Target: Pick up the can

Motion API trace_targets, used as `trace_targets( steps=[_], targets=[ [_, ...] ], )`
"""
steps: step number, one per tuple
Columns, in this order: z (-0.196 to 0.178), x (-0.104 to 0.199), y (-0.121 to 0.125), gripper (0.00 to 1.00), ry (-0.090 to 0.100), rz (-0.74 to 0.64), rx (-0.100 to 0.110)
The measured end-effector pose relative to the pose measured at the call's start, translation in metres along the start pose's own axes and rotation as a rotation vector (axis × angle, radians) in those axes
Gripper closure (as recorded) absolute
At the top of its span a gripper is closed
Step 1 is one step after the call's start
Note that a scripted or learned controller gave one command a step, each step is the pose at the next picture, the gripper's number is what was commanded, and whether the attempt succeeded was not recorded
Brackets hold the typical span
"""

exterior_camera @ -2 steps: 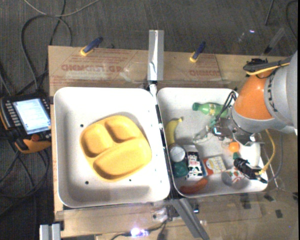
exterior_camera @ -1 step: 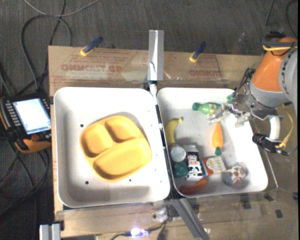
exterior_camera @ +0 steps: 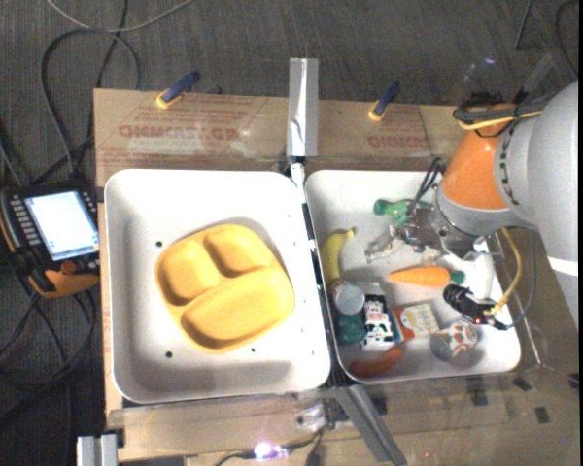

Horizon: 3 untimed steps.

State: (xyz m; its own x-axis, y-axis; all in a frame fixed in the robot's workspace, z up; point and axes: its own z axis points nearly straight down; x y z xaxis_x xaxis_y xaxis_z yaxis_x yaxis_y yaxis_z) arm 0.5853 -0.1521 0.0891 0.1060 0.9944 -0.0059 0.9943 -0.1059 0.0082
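Observation:
In the right bin, a small can with a pale blue-grey top stands upright near the left wall, just below the banana. My gripper hangs over the upper middle of that bin, up and to the right of the can and apart from it. It sits between a green bottle and a carrot. Nothing shows in its grasp.
Around the can lie a teal cup, a cow-patterned carton, a red item, a small box and a round grey-and-red tin. The left bin holds a yellow divided tray. A pendant lies at left.

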Motion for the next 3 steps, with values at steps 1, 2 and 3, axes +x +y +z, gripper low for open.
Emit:
trace_targets(
  steps=[1, 2, 3],
  targets=[
    [-0.102, -0.032, 0.042, 0.00, 0.002, 0.028, 0.009],
    [-0.003, 0.002, 0.007, 0.00, 0.006, 0.078, 0.011],
    [0.001, -0.033, 0.057, 0.00, 0.003, 0.131, 0.000]
  ],
)
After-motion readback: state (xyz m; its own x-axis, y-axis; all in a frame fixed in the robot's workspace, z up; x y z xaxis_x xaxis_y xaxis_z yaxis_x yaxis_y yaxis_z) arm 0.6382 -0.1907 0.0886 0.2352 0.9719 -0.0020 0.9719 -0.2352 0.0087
